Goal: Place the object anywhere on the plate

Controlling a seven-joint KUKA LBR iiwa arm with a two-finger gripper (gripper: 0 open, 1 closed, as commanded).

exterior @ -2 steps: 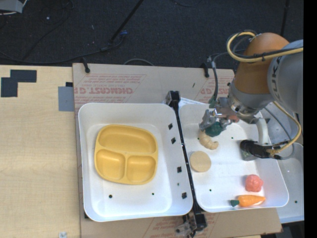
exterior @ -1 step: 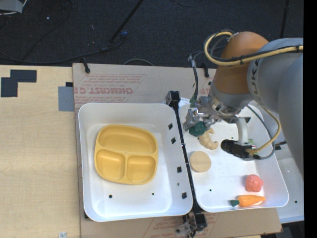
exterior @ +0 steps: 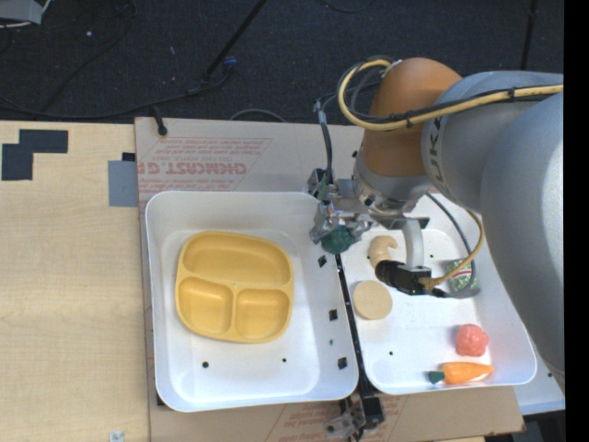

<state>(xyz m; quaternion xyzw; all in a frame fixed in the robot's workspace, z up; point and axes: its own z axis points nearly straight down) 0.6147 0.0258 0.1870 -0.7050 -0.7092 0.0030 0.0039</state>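
Note:
The yellow plate (exterior: 235, 285) with three compartments lies in the left bin (exterior: 184, 376), with nothing on it. My gripper (exterior: 335, 228) hangs over the wall between the two bins, just right of the plate's far right corner. A small dark green object (exterior: 339, 240) sits between its fingers, lifted above the bin rim.
The right bin (exterior: 515, 357) holds a round beige disc (exterior: 373, 299), a cream curved piece (exterior: 382, 246), a red lump (exterior: 471, 340) and an orange carrot (exterior: 465, 372). The arm covers the bin's far right part. Cardboard lies under both bins.

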